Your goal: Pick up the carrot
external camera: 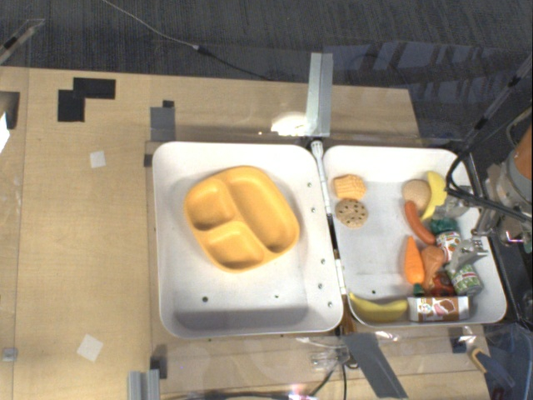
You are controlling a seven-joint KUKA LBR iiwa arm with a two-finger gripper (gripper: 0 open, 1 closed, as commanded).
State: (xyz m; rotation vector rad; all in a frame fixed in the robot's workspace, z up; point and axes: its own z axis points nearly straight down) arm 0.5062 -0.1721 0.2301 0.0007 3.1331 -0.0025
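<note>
The carrot (413,261) is a short orange cone lying lengthwise in the right bin (379,173), right of centre, pointed end toward the front. A reddish sausage (419,222) lies just behind it and a brownish food piece (433,262) touches its right side. My gripper (463,257) hangs low over the bin's right side, a little to the right of the carrot, above a cluster of small packages. Nothing is visibly held in it. The arm (512,177) comes in from the right edge.
The right bin also holds a waffle (349,186), a cookie (351,213), a potato (416,192), a banana (436,193), a second banana (379,308) and a bottle (440,307) at the front. A yellow divided plate (241,217) sits in the left bin (241,307).
</note>
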